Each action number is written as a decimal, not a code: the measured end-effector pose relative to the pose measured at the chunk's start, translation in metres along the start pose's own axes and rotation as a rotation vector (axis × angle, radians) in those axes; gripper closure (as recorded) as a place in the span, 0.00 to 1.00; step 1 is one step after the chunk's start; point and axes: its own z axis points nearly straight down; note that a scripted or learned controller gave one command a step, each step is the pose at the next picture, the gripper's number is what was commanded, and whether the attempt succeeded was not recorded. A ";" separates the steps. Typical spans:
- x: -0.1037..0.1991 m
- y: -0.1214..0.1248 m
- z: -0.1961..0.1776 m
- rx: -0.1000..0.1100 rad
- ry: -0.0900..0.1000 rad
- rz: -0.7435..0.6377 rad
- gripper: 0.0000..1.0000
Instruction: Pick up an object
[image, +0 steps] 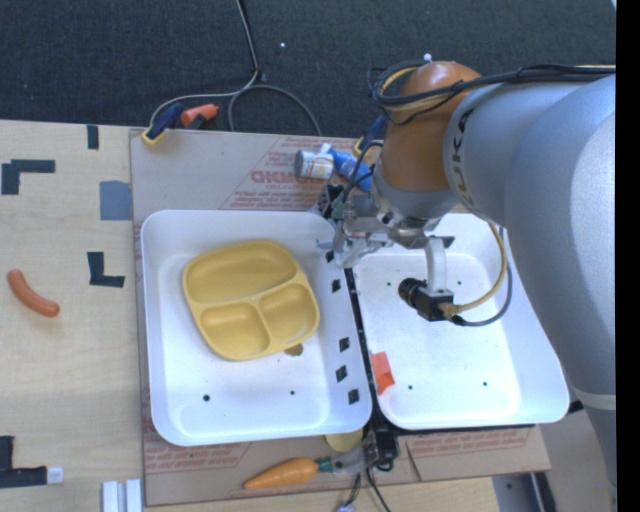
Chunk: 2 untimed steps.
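Camera view: two white bins sit side by side on a cardboard sheet (200, 165), the left bin (240, 405) touching the right bin (455, 385) along their shared rims.

The left bin holds one yellow divided plate (250, 298) with three compartments. It lies flat in the upper half of the bin, nearer the left wall. A single small brown bit (293, 349) peeps out from under the plate's lower edge; what it is cannot be told.

One small orange tag (381, 372) sits on the right bin's left rim.

Outside the bins there is one of each:
- a toy carrot (283, 472) on the cardboard below the left bin
- an orange sausage (33, 293) on the wooden bench, well to the left
- a clamp (180, 117) with orange and yellow grips at the cardboard's upper left corner
- a small white-and-blue item (318, 162) above the bins, near the wrist

The grey arm (530, 140) reaches in from the right and bends down over the right bin. Its orange band (430, 125) is uppermost. The gripper (342, 250) hangs above the shared rims near their upper end, apart from the plate. Whether it is spread or closed cannot be told.
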 end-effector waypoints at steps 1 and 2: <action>-0.085 -0.007 -0.012 0.005 -0.010 0.018 1.00; -0.081 -0.007 -0.011 0.006 -0.007 0.013 0.00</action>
